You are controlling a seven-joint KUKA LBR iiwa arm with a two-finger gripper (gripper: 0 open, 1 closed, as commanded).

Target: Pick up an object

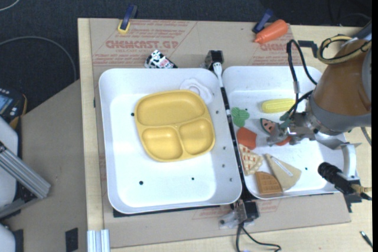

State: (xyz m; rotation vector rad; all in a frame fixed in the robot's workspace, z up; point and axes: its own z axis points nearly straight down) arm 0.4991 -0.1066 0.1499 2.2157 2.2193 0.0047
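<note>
The arm (345, 91) ran off the right edge, and its bulk hid the right bin's far wall (277, 71) there. Low in that bin, the gripper (282, 134) overlapped a red piece (282, 140), too small to identify.

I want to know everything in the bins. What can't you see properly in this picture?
- Gripper, camera view: too small and blurred to tell open or shut.
- Watermelon slice: partly covered by the gripper.
- Right bin: its far right side is hidden by the arm.
- Carrot: sits outside the bins.
</note>
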